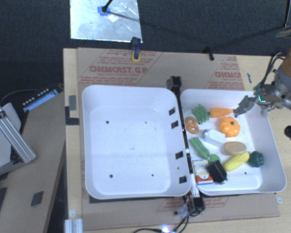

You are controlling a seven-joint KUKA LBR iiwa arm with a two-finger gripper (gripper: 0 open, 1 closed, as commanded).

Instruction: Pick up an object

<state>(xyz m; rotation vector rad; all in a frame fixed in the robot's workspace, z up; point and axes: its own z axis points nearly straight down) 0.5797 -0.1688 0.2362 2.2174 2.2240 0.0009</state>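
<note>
Over right bin's (274, 149) far-right edge, gripper (243, 106) nr carrot (221, 112), fingers' state unclear, prob. nothing held.

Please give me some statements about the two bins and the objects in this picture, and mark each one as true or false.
1. All the toy objects lie in the right bin. True.
2. The end effector holds the orange pumpkin. False: it is above the bin's far right part, near the carrot, with nothing seen between its fingers.
3. The banana lies beside the black object. True.
4. The pretzel sits in the left bin. False: it is in the right bin, close to the divider side.
5. The carrot lies near the bin's front edge. False: it is near the far edge.
</note>
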